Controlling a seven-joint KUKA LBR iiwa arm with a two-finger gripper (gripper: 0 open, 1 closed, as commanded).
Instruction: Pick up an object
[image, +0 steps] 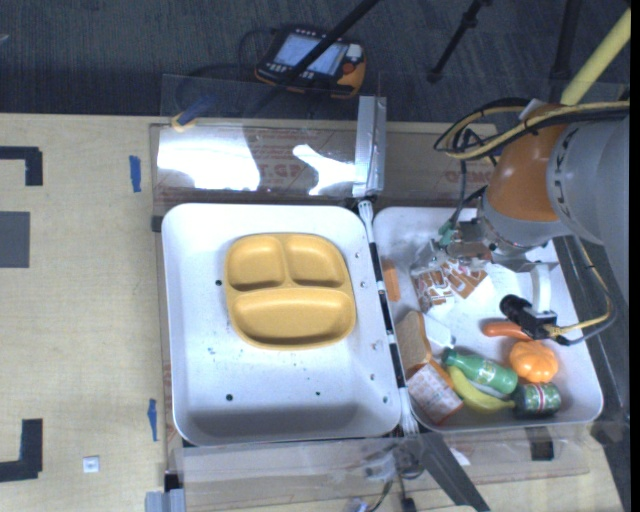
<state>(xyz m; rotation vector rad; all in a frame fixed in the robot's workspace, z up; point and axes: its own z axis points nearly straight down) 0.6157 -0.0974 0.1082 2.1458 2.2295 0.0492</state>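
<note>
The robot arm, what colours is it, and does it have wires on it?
The arm is thick, round and grey, with a shiny orange band above the wrist. Yellow and black cables loop around it.

The arm (575, 180) is running off the right edge and covering the far right part of the right bin (590, 400). The end effector's (462, 240) fingers are blurring into the packets (450, 282) beneath, too small to read.
</note>
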